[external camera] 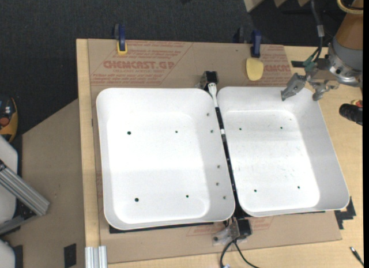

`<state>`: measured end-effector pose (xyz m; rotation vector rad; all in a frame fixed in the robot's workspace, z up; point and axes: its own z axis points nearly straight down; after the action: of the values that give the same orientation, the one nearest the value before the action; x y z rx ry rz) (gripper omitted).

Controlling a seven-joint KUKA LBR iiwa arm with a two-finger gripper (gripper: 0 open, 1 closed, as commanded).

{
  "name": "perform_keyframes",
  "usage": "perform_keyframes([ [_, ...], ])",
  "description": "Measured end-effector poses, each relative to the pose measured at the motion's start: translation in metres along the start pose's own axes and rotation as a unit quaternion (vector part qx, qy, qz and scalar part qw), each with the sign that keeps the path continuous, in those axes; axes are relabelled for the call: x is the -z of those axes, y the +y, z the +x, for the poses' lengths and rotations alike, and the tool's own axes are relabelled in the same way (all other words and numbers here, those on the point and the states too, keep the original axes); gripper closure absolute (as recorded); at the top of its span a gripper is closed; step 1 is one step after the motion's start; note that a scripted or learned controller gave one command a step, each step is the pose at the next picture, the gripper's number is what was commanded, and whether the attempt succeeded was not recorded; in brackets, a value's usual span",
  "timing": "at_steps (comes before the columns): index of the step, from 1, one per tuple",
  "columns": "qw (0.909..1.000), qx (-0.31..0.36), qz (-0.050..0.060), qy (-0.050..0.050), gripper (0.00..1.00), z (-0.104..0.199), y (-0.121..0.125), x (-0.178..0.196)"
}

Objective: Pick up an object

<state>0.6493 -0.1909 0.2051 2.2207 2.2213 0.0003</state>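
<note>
Nearest you, a black connector and cable (237, 233) sit at the near edge of the surface (92, 88), right where the two bins meet. Just beyond it you have the left bin (115, 146) and the right bin (323, 163), side by side and touching along a dark seam. On the white floor of each you see nothing but four small dark dots.

The one loose thing you can see is a small pale yellow object (254, 68). It lies on the brown board just beyond the far rim of the right bin, below a blue clamp (255, 42).

Your claw (305, 88) hangs over the far right corner of the right bin, fingers spread apart with nothing between them, to the right of the yellow object.
</note>
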Motion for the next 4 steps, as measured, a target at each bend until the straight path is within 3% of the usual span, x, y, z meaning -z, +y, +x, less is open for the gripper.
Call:
perform_keyframes([
  [1, 1.0, 0.001, -0.002, -0.001, 1.0, 0.0, 0.001, 0.011],
  [2, 1.0, -0.001, -0.002, -0.001, 1.0, -0.027, -0.012, 0.053],
  [3, 0.9999, 0.003, -0.011, -0.003, 1.0, 0.016, 0.009, 0.25],
  [4, 1.0, 0.004, 0.005, 0.002, 1.0, 0.112, 0.001, 0.147],
])
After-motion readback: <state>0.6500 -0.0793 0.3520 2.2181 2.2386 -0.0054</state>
